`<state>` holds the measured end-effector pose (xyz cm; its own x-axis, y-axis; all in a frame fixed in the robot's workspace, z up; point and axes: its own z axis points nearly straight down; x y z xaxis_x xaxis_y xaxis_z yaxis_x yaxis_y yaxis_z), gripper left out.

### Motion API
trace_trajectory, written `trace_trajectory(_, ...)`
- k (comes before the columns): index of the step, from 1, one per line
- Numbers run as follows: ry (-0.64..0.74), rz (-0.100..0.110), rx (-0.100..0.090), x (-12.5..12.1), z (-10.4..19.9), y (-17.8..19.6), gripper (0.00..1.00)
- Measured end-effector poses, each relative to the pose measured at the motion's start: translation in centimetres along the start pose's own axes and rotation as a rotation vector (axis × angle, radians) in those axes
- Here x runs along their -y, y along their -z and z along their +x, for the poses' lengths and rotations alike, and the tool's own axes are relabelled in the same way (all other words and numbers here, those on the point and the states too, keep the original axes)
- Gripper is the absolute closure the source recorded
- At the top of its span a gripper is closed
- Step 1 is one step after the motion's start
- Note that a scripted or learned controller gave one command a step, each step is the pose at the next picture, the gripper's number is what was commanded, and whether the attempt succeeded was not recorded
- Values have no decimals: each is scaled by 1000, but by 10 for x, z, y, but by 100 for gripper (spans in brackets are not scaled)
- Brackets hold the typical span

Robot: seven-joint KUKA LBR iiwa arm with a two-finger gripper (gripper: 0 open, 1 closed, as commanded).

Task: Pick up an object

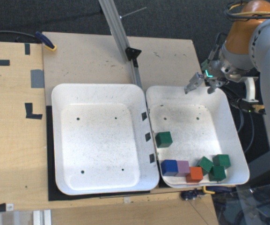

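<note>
Object candidates all lie in the right bin, seen from the camera above the tabletop. A lone green cube sits near that bin's left wall, well apart from the rest. Along the near edge a cluster gathers: a blue cube touching a lilac cube, an orange cube just beside them, and three dark green blocks crowded toward the near right corner. The left bin holds nothing that can be picked.

The claw hovers over the far rim of the right bin, near its far right corner, carried by the grey arm with its orange band. Its two fingers stand spread apart, with nothing between them. It is well away from every cube.

Judging from this, the task is barely begun: no object is gripped or lifted. What is left appears to be nearly everything, namely choosing a cube, moving over it, descending, closing and raising. The lone green cube looks the easiest target, since its neighbours would not crowd the fingers.
</note>
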<state>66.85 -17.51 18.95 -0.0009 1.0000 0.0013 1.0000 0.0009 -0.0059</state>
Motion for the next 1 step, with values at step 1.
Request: trace_trajectory(1,1,-4,3,-1,0,3,0)
